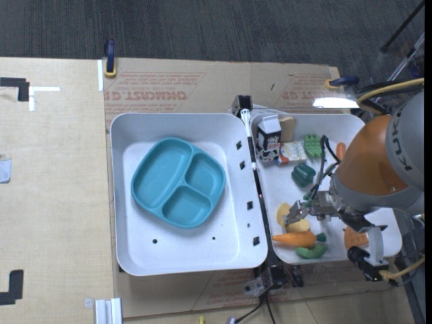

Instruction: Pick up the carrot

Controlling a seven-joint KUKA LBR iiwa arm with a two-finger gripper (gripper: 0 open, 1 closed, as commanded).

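The carrot (295,239) is orange and lies on its side near the front edge of the right bin (351,123), its tip pointing left. My gripper (298,213) hangs just above and behind it, low over the bin floor, with the grey arm and its orange band (368,162) reaching in from the right. Nothing shows as lifted; the carrot rests on the bin floor.
Beside the carrot lie a green vegetable (312,251) and a yellow piece (283,213). Farther back are a teal item (304,174), a green block (312,146), a small carton (268,138) and a packet (292,152). A blue divided plate (179,182) sits in the left bin (125,248).
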